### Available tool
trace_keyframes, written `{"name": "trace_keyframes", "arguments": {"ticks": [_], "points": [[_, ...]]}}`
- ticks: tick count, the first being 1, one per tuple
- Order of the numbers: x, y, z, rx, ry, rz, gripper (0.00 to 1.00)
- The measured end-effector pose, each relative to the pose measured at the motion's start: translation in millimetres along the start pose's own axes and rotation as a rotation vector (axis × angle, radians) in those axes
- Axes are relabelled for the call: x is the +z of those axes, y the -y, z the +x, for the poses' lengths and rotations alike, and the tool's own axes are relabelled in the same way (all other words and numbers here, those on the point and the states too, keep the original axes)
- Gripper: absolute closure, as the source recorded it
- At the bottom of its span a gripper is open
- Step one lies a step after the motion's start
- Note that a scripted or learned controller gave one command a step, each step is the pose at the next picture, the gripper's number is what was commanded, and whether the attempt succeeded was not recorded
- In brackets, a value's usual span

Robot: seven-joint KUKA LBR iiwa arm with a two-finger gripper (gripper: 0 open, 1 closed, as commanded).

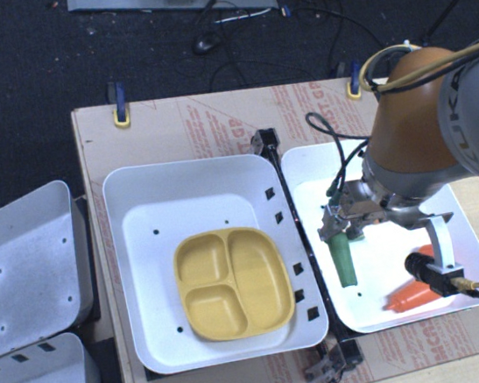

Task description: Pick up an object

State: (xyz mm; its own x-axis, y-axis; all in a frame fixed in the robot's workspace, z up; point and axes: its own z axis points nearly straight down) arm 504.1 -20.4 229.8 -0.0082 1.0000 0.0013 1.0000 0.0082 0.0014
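A green stick-shaped object (344,265) lies in the right bin (308,172) near its left wall, pointing toward the front. My gripper (343,228) hangs right over the green object's far end, under the orange and grey wrist. An orange carrot-like object (409,298) lies at the front of the same bin. Just behind it a small red piece (422,253) shows, partly covered by a black fitting on the arm's cable.
The left bin (135,201) holds a yellow divided plate (233,283). A black divider with clips (292,223) runs between the two bins. A grey perforated tray (19,261) lies off the bench at the left. The arm's cable loops over the right bin's front right.
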Motion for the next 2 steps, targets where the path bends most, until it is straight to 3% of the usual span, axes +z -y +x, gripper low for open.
{"name": "trace_keyframes", "arguments": {"ticks": [2], "points": [[-17.1,-14.6,106.1,-0.001,0.000,0.000,1.00]]}}
